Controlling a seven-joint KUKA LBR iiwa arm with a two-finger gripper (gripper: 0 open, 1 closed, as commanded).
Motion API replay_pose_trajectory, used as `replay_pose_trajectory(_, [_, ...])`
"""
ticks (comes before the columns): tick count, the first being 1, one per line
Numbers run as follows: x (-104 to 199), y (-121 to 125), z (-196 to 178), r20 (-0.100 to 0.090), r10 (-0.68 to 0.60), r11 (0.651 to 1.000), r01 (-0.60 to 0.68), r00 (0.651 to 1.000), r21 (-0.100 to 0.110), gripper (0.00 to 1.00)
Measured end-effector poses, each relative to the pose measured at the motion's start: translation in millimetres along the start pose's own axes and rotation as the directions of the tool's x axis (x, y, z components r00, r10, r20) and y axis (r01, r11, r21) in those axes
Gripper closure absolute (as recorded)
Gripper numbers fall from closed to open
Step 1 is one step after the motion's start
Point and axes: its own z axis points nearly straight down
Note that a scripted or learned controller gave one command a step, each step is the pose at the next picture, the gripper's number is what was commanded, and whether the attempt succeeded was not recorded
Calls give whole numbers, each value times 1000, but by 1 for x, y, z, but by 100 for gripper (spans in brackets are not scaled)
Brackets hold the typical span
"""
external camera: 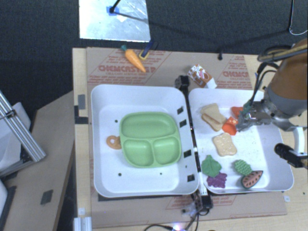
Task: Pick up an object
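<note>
In the right bin [274,148] lie several toy foods: a bread slice [213,115], a pale cracker [224,144], a green leaf [210,166], purple grapes [217,180], a green bumpy piece [242,167] and a watermelon slice [252,178]. A red-orange piece [231,123] rests near the bin's middle, by the bread. My gripper [244,119] is low over the bin, right up against the right side of that red-orange piece. The wrist and cables hide how it meets the piece.
The left bin [103,172] holds a green divided plate [149,138] and a small pretzel [113,142]. Behind the bins lie a toy carrot [134,59] and a snack packet [201,76]. A foil sheet [114,12] sits at the back.
</note>
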Motion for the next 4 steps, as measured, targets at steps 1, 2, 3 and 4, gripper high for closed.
replay_pose_trajectory(1, [48,23,5,-1,0,1000,0,1000,0,100])
replay_pose_trajectory(2, [92,57,11,0,1,1000,-1,1000,0,100])
replay_pose_trajectory(3, [134,91,-9,-1,0,1000,0,1000,-2,100])
replay_pose_trajectory(4, [176,119,1,-1,1,1000,-1,1000,0,100])
